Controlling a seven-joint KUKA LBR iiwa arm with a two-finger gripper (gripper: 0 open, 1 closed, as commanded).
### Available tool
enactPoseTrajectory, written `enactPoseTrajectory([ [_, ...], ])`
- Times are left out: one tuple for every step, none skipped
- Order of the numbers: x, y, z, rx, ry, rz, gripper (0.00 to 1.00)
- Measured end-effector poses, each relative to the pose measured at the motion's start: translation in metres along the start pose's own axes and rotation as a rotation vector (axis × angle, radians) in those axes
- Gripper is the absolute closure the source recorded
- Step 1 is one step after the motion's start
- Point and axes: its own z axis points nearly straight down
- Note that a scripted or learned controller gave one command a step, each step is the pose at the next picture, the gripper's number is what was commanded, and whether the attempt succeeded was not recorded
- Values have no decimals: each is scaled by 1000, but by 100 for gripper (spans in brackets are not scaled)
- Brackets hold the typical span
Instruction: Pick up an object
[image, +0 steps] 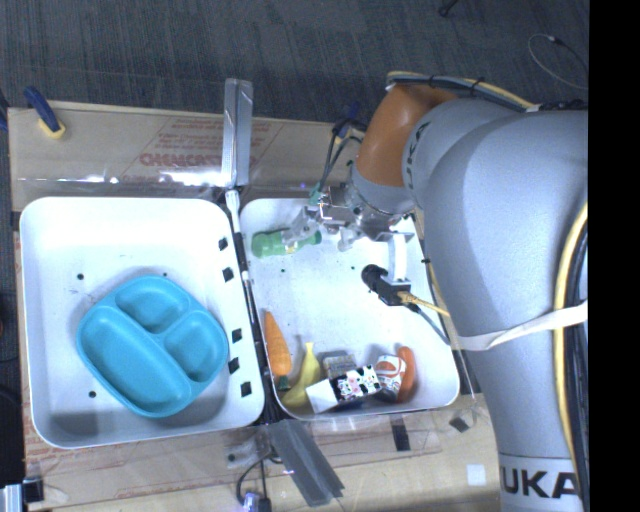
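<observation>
The robot's gripper (312, 232) is hanging low at the far end of the shallow white plastic bin on the view's right (330, 300), with the bulky grey arm (500, 220) reaching in across that bin's right-hand wall. How far the gripper is open cannot be told from this slant, and nothing is visibly in its hold. It is sitting just beside a small, rounded green plastic piece (268, 243) that is lying on its side in the bin's far corner, close against the divider between the two bins. This looks like the object being gone for, though contact cannot be confirmed.

The rest of the bin's load is crowding the near wall: a slim orange toy carrot (277, 345) along the divider, a yellow plastic banana (303, 378), a black-and-white cow-patterned carton (350, 386) and a reddish-orange item (402, 372) touching it. The green piece is lying well apart from that heap, which is likely why it is the easier target. In the white bin on the view's left (60, 250), a light blue plastic tray with three compartments (150, 343) is resting alone and tilted askew.

The pick appears to be at the approach or closing stage — the corner walls are leaving little room to get around the piece.
</observation>
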Motion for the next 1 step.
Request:
enactPoseTrajectory([
  [5,5,6,-1,-3,-54,0],
])
